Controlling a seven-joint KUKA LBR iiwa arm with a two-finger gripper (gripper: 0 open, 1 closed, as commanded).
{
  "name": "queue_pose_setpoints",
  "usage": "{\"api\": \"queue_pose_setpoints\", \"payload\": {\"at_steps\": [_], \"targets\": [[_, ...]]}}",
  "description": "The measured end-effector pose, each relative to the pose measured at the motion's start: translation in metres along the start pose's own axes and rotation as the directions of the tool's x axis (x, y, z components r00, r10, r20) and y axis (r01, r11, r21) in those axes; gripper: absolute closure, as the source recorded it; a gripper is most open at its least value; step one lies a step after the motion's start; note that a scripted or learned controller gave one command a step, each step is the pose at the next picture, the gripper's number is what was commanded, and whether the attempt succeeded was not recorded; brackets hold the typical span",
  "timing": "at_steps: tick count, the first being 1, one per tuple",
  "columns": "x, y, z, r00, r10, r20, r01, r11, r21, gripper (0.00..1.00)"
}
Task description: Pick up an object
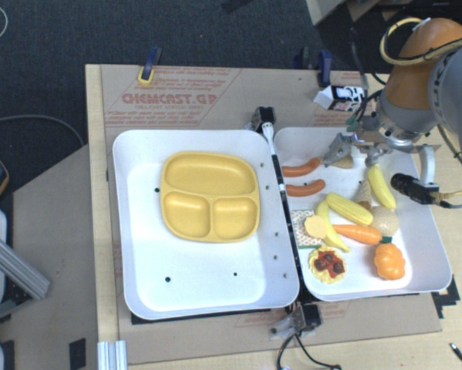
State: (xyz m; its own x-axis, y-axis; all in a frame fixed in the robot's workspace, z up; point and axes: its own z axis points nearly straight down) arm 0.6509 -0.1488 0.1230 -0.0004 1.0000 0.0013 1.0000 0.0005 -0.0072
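1. the hand [357,149] hangs over the back part of the right bin [439,249], its two fingers spread apart with nothing between them, so it is open and not holding anything.
2. the step in hand looks like the approach: the pick has not been made, and every toy food lies loose in the right bin.
3. nearest candidates: two sausages [303,178] lie just left of and below the hand, and a banana [381,187] lies just to its right.
4. further toward the front sit a corn cob [349,209], a carrot [357,233], an orange pepper [389,261] and a small pizza piece [328,264], packed close and partly touching.
5. the next move, as i judge it, calls for a short shift over one sausage or the banana, a straight descent, then closing across the narrow width.
6. edges: the upper sausage lies close to the divider wall between the bins, so a finger on that side has little room.
7. the front cluster gives poor clearance; fingers there would likely nudge neighbours.
8. the left bin [138,206] holds a yellow divided tray [210,194] with bare white floor around it, well apart from the hand.
9. the table [169,99] behind the bins is open cardboard.
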Motion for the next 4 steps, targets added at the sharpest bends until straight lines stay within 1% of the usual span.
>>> {"api": "queue_pose_setpoints", "payload": {"at_steps": [1, 2, 3, 4], "targets": [[0.001, -0.001, 0.041, 1.0, 0.0, 0.0, 0.0, 1.0, -0.001, 0.0], [0.001, 0.001, 0.027, 1.0, -0.001, 0.001, 0.001, 1.0, -0.006, 1.0], [0.005, 0.003, -0.017, 1.0, -0.001, 0.003, 0.001, 1.0, -0.014, 1.0], [0.008, 0.005, -0.062, 1.0, -0.001, 0.003, 0.001, 1.0, -0.015, 1.0]]}}
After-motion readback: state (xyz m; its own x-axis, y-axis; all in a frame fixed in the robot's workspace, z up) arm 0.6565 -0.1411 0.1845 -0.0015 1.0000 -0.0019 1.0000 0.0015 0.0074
